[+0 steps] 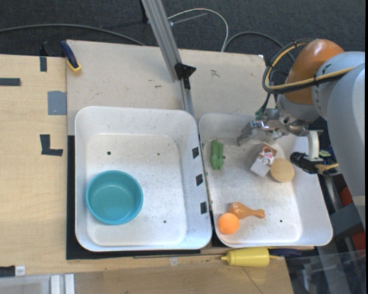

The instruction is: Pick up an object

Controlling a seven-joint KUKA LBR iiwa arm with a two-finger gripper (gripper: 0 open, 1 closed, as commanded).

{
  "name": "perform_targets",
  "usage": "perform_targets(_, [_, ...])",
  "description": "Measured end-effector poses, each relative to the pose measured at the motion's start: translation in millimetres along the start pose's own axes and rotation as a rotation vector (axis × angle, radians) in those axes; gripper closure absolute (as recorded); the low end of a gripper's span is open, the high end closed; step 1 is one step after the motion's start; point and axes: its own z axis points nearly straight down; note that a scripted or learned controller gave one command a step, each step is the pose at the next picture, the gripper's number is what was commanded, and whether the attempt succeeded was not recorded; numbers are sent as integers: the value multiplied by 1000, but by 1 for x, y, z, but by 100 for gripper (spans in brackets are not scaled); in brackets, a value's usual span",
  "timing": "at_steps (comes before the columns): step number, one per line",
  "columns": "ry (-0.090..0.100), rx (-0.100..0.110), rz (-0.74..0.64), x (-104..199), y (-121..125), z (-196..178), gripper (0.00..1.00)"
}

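The grey arm with its orange band [310,66] enters at about three o'clock and bends down over the right bin [313,228]. Its tool [262,129] hangs over that bin's upper part, at roughly one o'clock from the bin's middle, and its metal fingers [245,135] stand apart with nothing between them.

Below the tool, toward five o'clock, a small white carton with a red mark [264,160] stands tilted, and a tan round block [282,171] touches it on its four o'clock side. A green toy [217,154] lies lengthwise near the bin's left wall, at about nine o'clock from the carton. Toward the bin's six o'clock edge an orange ball [229,223] sits just beside an orange drumstick-shaped toy [247,211] (the two look to be touching, though I cannot be sure).

The left bin [135,118] holds a teal bowl [115,196] at its seven o'clock corner, upright. On the worktop [24,164], just outside the right bin's bottom rim, a yellow bottle [248,257] lies on its side. A slanted metal pole [162,26] rises from between the bins toward twelve o'clock.
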Motion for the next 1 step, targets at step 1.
perform_targets(1, [-1,-3,-1,0,1,-13,100])
